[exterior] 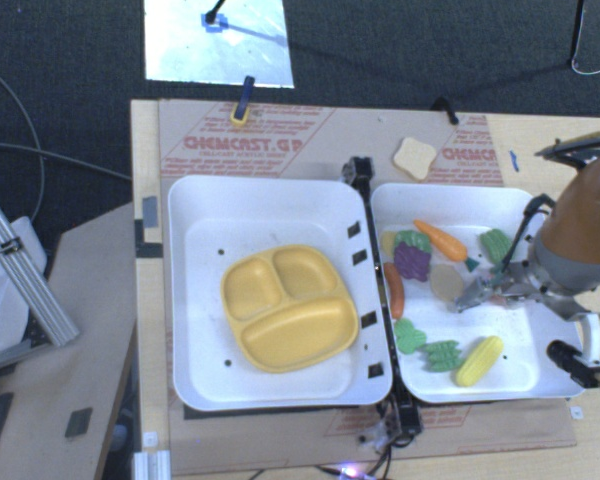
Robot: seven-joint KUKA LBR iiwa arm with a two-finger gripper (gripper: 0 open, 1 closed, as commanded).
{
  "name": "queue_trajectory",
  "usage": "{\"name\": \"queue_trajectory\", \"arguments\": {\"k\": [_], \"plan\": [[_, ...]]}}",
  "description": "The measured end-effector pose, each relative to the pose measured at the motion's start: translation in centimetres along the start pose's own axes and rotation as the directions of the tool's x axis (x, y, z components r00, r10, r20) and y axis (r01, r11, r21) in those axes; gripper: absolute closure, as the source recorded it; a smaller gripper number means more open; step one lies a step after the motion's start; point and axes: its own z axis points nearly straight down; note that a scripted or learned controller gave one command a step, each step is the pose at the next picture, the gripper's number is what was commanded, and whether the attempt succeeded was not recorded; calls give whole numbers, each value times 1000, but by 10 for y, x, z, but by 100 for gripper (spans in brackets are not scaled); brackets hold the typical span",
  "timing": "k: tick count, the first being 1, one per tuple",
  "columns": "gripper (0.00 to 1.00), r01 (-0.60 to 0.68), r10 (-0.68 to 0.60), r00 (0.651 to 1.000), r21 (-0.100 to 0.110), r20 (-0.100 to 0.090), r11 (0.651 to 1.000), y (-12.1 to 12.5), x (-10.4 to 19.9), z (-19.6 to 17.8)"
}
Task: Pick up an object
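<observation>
The right bin holds several toy foods: an orange carrot, purple grapes, a green leafy piece, a red-orange sausage, a pale beige piece, two green vegetables and a yellow corn cob. My gripper reaches in from the right, low over the middle of this bin. Its tip is right beside the beige piece, on that piece's right side. I see nothing lifted off the bin floor.
The left bin holds a yellow divided plate. A toy bread slice lies on the cardboard behind the right bin. The arm's grey and orange wrist covers the right bin's right edge.
</observation>
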Motion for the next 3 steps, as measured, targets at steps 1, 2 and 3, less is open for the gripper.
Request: {"name": "queue_trajectory", "arguments": {"k": [1,2,3], "plan": [[0,-2,2,1000,-1,2,1000,28,-21,-23],[100,1,-1,1000,0,1,1000,27,-21,-32],[100,2,-2,1000,5,-4,1000,15,61,-36]]}}
